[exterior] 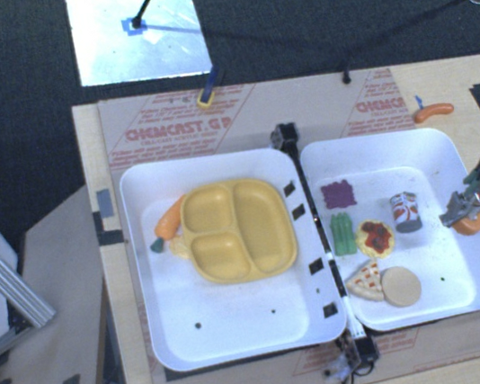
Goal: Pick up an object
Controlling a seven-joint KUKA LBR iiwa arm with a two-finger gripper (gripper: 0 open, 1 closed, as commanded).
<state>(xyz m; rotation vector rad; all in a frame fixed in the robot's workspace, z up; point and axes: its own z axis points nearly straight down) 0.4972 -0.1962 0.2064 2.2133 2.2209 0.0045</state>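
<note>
Camera view: our hand (459, 215) hangs at three o'clock over the right bin (432, 141), above an orange piece (471, 226); we cannot tell its state. We judge it lined up there for grasping.

Two white bins (247, 345) of smooth, faintly glossy plastic; yellow divided tray (233, 230) likewise smooth plastic, matt-looking toy foods, small can (405, 211) with shiny top; bench (235, 110) of matt printed board; dark rough carpet (6, 98), shiny metal plate (110, 44)
</note>
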